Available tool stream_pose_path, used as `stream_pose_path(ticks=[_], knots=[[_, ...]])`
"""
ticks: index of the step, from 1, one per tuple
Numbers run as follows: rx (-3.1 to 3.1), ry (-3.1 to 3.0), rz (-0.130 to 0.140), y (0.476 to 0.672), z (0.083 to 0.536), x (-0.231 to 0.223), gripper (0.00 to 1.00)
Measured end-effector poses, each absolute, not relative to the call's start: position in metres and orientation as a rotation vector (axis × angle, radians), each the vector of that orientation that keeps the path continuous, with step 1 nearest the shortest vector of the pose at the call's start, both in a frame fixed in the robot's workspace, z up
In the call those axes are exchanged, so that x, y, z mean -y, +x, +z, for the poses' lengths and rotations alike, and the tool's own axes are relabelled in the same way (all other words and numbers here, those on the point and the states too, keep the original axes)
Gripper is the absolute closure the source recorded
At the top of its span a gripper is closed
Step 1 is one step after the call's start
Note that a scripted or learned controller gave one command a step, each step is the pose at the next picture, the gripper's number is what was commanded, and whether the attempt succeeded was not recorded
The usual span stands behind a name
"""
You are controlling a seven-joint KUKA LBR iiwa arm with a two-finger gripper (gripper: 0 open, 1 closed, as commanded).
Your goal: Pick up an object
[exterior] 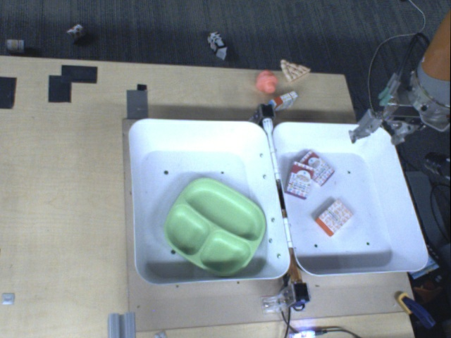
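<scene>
camera view | pincer state: cannot tell | glossy green lobed tray | three printed cardboard boxes

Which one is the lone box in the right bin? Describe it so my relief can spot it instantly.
Find the right bin, the one without the green tray. The lone box lies near its middle, toward the front edge. Unlike the two touching boxes behind it, it sits alone and looks orange.

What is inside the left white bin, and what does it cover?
The left white bin holds one pale green plastic tray with three compartments, lying tilted. Nothing shows in its compartments. Bare bin floor shows around it; whatever lies beneath the tray is covered and cannot be seen.
</scene>
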State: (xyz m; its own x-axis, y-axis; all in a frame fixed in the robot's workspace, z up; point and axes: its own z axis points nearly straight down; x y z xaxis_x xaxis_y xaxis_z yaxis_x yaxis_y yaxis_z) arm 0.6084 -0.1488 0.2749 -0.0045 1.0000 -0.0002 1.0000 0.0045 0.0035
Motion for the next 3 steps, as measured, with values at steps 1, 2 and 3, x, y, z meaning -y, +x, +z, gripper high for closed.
stream_pose_path(ticks=[1,2,3], knots=[[-2.224,2.219,0.0,0.597,0.147,0.153,0.0],[-2.22,2.214,0.007,0.557,0.087,0.11,0.0],[-2.217,2.209,0.014,0.559,0.099,0.109,1.0]])
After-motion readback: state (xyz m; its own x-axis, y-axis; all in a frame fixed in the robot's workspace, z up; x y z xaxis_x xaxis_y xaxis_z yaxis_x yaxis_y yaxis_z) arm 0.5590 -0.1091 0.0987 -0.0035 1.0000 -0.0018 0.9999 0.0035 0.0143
